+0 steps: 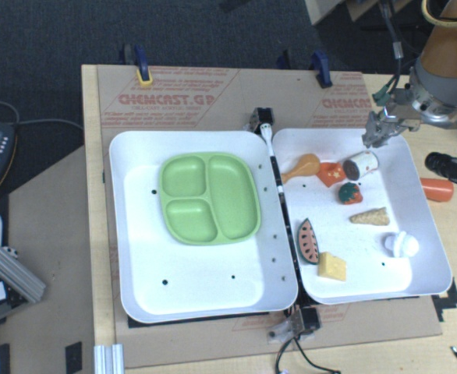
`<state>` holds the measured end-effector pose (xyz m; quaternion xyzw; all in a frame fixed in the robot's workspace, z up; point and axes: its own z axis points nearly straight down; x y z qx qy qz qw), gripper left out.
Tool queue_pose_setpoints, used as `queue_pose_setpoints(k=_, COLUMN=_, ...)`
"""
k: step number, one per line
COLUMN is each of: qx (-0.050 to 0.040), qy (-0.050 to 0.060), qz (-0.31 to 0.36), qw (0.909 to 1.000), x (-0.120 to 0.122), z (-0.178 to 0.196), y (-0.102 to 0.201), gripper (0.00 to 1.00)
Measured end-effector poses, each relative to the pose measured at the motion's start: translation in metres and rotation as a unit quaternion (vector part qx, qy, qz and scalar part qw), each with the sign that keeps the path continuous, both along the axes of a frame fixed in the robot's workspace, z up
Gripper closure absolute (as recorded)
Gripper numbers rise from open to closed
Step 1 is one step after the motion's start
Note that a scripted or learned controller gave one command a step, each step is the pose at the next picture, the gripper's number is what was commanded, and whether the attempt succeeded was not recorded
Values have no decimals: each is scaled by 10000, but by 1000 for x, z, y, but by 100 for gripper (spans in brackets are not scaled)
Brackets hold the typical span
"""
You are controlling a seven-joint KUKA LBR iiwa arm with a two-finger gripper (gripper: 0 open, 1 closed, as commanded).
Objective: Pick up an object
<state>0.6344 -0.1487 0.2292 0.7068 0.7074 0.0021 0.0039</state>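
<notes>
the arm is cut off at the top right corner, and the gripper (377, 129) hangs over the right bin's (427, 244) far edge, its grip impossible to tell. just beside it lies a small white cylinder (361, 164), apart. the left bin (135, 271) holds a green tray (210, 197).

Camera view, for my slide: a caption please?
Gripper hovers over toy food in the right bin; green tray sits in the left.

Glossy white plastic bins (135, 287), matt green plastic plate (210, 198), brown paper-covered bench (96, 115).
</notes>
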Motion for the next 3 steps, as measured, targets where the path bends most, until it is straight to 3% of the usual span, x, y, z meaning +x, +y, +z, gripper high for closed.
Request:
queue_pose_setpoints(k=1, qx=21, qy=65, qz=7, qw=10000, x=-35, z=-11, y=38, gripper=100)
queue_pose_setpoints(k=3, qx=22, qy=65, qz=8, qw=10000, x=-113, z=-2, y=101, gripper=100)
